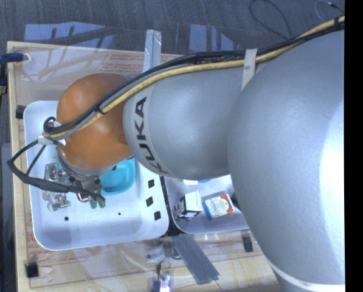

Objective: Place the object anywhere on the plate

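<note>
You are looking at an unfinished task, as far as this view lets you judge: the arm (187, 126) reaches deep over the left bin (78, 233), and its orange band hides most of the blue plate (121, 176), so you cannot confirm that anything rests on it. The jaws (78, 193) hang just left of the plate's visible edge, low over the bin floor, but whether they are clenched or released cannot be told. A small carton (217, 206) lies in the right bin (230, 225), well apart from them.
</note>
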### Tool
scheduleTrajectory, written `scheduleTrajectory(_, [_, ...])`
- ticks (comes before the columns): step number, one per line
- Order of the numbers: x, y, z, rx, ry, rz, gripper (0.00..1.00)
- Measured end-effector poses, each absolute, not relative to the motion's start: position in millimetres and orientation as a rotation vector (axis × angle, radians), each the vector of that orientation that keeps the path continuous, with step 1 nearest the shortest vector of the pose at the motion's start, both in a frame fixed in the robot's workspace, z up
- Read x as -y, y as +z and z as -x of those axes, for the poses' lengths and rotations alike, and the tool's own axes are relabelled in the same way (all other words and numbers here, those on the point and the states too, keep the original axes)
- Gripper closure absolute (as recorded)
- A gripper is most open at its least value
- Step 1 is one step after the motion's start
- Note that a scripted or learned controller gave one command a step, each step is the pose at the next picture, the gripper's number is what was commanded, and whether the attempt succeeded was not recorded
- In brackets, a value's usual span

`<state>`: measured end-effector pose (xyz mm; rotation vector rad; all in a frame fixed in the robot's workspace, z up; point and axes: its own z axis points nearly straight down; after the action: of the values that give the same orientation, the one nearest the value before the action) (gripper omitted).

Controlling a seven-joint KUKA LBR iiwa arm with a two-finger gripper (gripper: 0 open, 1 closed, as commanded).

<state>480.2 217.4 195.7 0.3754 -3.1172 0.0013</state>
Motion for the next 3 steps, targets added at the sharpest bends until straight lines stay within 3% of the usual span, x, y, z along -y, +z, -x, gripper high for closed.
scheduleTrajectory(1, [-118.6, 155.0, -484.5, 3.128, 0.001, -0.288, 1.0])
scheduleTrajectory(2, [-200.6, 231.4, -486.1, 3.118, -0.001, -0.411, 1.0])
scheduleTrajectory(3, [-217.8, 195.3, -496.8, 3.077, 0.001, -0.625, 1.0])
